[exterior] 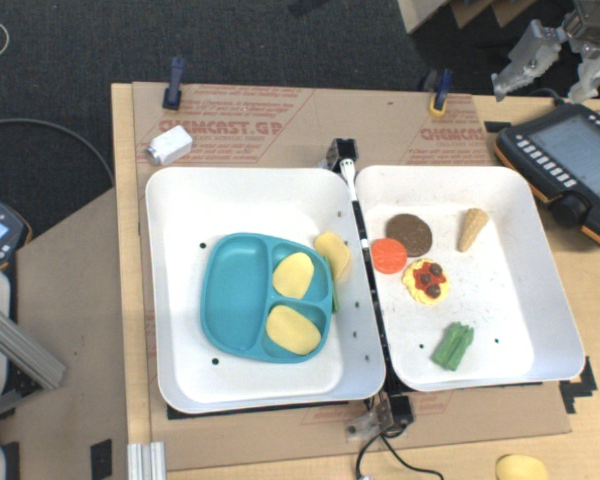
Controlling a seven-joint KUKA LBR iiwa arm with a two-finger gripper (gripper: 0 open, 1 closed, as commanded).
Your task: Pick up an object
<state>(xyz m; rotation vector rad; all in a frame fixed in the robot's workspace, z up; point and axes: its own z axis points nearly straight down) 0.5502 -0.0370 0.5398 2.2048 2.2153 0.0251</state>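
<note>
The toy foods, a brown disc (408,233), orange disc (388,255), cone (471,229) and green piece (452,346), lie in the right bin (540,298), well below-left of the gripper (565,53); its grip cannot be told.

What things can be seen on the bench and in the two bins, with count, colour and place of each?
bins: 2, white, side by side on the bench
divided tray: 1, teal, left bin
yellow pieces: 3, two in the tray, one beside its right edge
brown disc: 1, right bin
orange-red disc: 1, right bin, touching the brown one
pizza toy: 1, yellow and red, right bin
cone: 1, tan, right bin
green piece: 1, right bin, front
gripper: 1, grey, top right, beyond the bins
</note>
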